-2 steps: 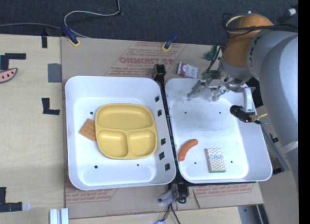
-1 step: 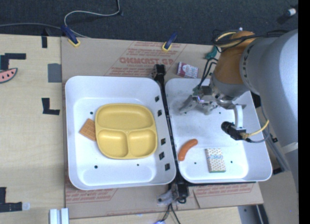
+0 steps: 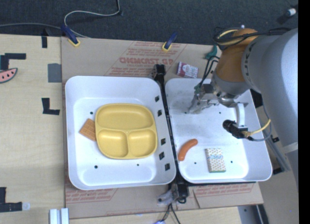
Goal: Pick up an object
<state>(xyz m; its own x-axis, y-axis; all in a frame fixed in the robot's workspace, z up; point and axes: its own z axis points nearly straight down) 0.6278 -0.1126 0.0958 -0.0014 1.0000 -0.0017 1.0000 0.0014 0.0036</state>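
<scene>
Left bin (image 3: 77, 169) mostly blocked by yellow tray (image 3: 127, 130); right bin (image 3: 261, 167) open mid-floor, orange sausage (image 3: 187, 149) and card box (image 3: 215, 160) near front edge.

The flat brown cracker-like piece (image 3: 88, 130) in the left white plastic bin (image 3: 77, 92) lies partly under the yellow three-part plastic plate (image 3: 127, 130), so its full shape cannot be told. The big grey robot arm (image 3: 278, 82) is cut off by the right edge. The print on the small card box (image 3: 215, 160) is too small to read. A pink object (image 3: 6, 75) is cut by the left edge.
</scene>
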